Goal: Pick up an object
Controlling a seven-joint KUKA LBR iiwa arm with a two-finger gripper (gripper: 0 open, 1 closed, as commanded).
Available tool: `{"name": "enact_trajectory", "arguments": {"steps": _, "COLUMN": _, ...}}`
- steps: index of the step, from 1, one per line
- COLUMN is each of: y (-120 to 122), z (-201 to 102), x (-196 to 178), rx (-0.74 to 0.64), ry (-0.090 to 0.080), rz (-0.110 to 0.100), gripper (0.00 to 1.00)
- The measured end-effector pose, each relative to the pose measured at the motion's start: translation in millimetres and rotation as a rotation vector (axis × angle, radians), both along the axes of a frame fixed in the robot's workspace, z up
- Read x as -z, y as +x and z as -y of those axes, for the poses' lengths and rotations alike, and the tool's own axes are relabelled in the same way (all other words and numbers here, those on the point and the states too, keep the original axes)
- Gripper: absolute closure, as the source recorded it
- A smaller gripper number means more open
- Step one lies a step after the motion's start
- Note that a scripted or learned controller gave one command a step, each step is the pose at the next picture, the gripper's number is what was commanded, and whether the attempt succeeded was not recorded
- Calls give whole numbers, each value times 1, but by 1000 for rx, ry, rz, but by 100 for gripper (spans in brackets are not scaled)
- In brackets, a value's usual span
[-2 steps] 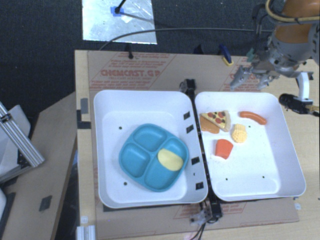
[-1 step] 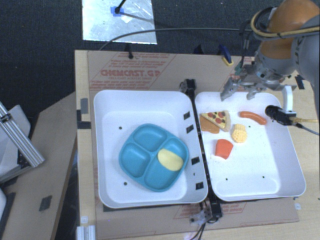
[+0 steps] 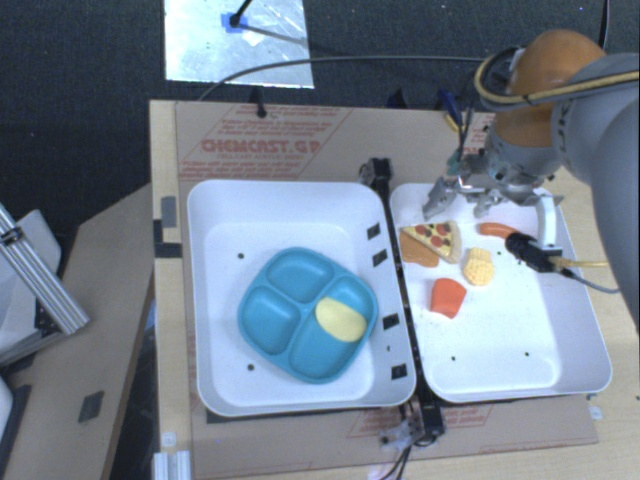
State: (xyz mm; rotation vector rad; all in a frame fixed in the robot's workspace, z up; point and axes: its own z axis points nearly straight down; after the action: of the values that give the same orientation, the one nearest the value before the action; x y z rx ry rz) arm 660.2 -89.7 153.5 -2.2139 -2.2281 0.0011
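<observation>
Pizza slice (image 3: 433,241) just below and slightly left of the end effector (image 3: 462,197), in the upper-left part of the right bin (image 3: 520,368). Lying flat, long axis running roughly left to right across the bin, crust end toward the divider between the two bins, toppings facing up. Near enough that only a short drop and a small shift toward the divider would seem needed to straddle it.

End effector hanging over the back of the right bin, two grey fingers (image 3: 436,200) pointing down and spread apart, nothing between them. Apparently above the bin floor rather than touching it, though hard to judge from a slanted view.

Other candidates close by: yellow corn piece (image 3: 479,266) just right of the pizza slice, red-orange sausage (image 3: 495,230) under the wrist to the right, orange-red pepper piece (image 3: 448,297) farther forward, toward the near edge. Pizza slice probably the nearest to the open fingers. Fingers likely best closed across its short width, given the left-right lie.

Left bin (image 3: 230,218) well apart from all this, holding a blue divided plate (image 3: 290,318) with a yellow lemon-like piece (image 3: 341,319) in its right compartment. Far side of the divider from the end effector, so a longer reach. Both bins resting on the counter (image 3: 260,138).
</observation>
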Motion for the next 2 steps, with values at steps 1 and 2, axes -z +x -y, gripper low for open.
{"name": "enact_trajectory", "arguments": {"steps": 1, "y": -9, "z": -1, "x": 48, "rx": 4, "ry": 0, "rz": 0, "gripper": 0}}
{"name": "enact_trajectory", "arguments": {"steps": 2, "y": -7, "z": -1, "x": 34, "rx": 4, "ry": -1, "rz": 6, "gripper": 100}}
